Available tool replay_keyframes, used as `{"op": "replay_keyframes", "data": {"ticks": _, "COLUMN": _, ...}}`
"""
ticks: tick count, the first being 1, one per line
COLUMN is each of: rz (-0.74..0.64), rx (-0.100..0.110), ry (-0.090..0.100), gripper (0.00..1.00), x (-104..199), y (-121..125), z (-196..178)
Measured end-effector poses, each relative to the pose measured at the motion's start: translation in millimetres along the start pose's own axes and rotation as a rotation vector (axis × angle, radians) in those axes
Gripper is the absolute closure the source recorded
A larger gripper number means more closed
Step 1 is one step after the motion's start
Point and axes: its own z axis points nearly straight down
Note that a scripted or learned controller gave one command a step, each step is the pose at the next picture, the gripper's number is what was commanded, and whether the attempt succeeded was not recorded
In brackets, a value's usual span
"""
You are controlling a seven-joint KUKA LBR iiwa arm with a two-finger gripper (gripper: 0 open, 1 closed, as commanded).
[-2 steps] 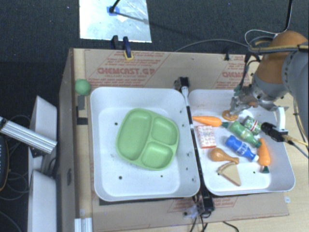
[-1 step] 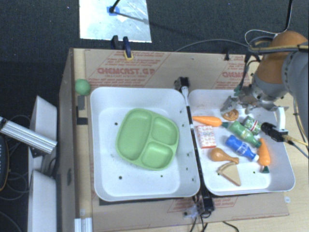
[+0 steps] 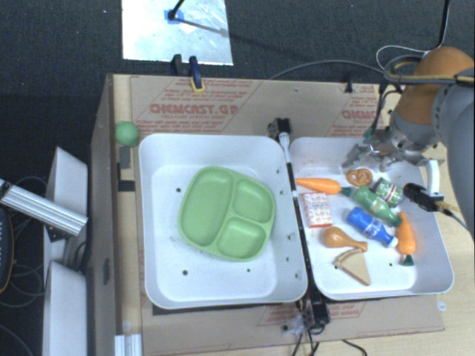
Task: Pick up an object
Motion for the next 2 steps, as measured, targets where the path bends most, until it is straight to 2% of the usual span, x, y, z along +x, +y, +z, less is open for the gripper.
{"op": "replay_keyframes", "data": {"ticks": 2, "rz": 0.001, "rx": 0.0, "ry": -0.001, "gripper": 0.0, "x": -9.5, "y": -0.3, "z": 0.2}}
